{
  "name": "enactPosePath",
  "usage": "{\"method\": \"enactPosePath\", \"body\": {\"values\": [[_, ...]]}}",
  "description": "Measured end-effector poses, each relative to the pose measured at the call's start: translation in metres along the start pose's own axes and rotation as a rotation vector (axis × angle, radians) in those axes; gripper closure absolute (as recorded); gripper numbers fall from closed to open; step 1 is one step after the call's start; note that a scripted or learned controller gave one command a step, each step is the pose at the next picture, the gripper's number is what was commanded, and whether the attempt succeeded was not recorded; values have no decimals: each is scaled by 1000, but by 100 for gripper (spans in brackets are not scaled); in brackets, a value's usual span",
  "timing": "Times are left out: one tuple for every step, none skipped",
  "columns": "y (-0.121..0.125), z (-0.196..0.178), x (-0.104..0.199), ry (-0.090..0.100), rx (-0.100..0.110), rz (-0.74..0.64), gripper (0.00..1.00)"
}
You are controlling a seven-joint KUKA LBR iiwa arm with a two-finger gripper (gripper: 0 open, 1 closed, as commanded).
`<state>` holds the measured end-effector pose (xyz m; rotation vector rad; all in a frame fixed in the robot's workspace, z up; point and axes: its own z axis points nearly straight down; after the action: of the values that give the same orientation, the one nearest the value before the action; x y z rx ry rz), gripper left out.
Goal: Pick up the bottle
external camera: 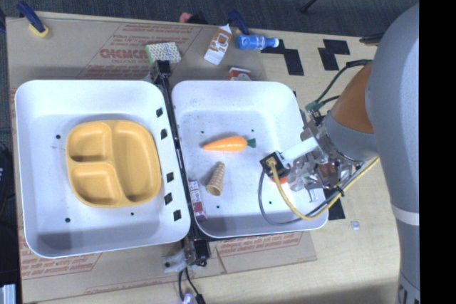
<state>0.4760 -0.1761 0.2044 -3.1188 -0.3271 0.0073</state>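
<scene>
Bottle point(256, 43) blue, label unreadable, on bench beyond bins; tool point(308, 178) state unclear.

A cardboard-covered bench point(107, 46) holds two shallow white bins side by side, the left bin point(28, 174) and the right bin point(235, 100). Behind them on the bench lie a blue bottle point(255, 43), a small carton point(218, 45) and a patterned packet point(162, 51).

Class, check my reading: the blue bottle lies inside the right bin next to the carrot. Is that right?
Not quite. The camera view shows the blue bottle lying on the bench behind the right bin, outside it. Only the carrot lies inside.
</scene>
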Motion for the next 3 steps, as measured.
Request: {"method": "enactPosePath", "body": {"values": [[34,23,-8,-1,1,2,100],[33,13,-7,-3,6,-5,100],[1,3,0,-1,1,1,100]]}}
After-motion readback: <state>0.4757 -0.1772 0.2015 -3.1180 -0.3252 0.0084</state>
